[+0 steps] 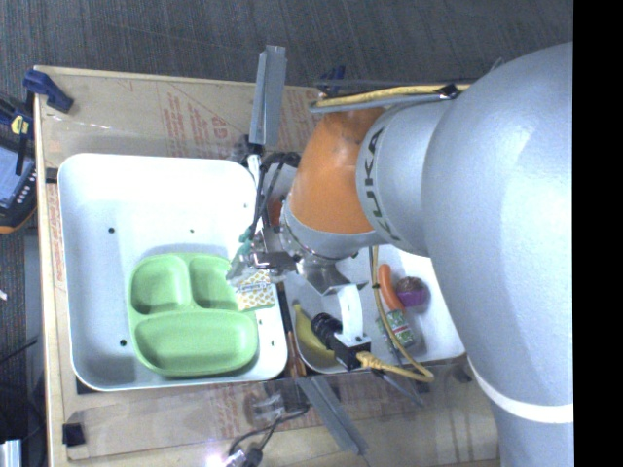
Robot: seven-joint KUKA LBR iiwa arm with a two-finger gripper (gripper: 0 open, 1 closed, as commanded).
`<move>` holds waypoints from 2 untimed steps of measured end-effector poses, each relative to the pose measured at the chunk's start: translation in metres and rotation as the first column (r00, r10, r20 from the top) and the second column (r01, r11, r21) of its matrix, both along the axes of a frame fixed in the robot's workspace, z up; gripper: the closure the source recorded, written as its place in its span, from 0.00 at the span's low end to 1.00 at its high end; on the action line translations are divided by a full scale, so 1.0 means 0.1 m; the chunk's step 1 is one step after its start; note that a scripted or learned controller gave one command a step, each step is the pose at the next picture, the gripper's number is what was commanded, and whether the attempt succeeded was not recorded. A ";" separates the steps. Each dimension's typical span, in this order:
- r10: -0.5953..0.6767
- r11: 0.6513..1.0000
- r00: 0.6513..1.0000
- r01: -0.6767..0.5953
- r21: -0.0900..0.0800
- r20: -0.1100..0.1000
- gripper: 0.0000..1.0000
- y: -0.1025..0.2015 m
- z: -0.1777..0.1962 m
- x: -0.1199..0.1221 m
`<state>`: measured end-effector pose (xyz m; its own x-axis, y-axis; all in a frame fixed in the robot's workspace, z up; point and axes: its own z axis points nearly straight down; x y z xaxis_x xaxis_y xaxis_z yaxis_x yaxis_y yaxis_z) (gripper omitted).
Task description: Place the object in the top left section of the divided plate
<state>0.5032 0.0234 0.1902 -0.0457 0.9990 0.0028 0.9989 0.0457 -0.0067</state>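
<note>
right now the claw (255,266) is hanging at the right edge of the left bin (88,261), just over the rim of the green divided plate (190,314). a small patterned object (255,288), yellowish with a checkered look, is sitting directly under the claw's tip and touching it, overlapping the plate's upper right corner; whether it is truly between the fingers is too blurred to tell, and so is how far the claw is standing open. the plate's top left section (159,282) is lying to the claw's left and slightly nearer the camera, and the top right section (212,280) is lying just beside the claw. the large bottom section (195,341) is spreading out below and left of the claw.

to the claw's right, in the right bin (438,334), an orange carrot-like piece (389,285), a purple round thing (413,292) and a small bottle-like item (399,331) are lying close together, partly covered by the arm (467,193). a dark yellowish object (313,337) is sitting below the claw's right side, next to a looping yellow cable (394,363). the arm's orange band (326,188) is looming right behind the claw, hiding much of the right bin. farther back, a grey bar (267,93) is standing up beyond the bins.
</note>
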 end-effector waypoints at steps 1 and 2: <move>-0.111 0.994 0.994 0.111 -0.003 0.001 1.00 0.69 0.24 0.02; -0.151 0.988 0.988 0.151 -0.003 0.001 1.00 1.39 0.35 0.19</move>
<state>0.5221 0.1619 0.2254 0.1060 0.9944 -0.0001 0.9943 -0.1060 -0.0060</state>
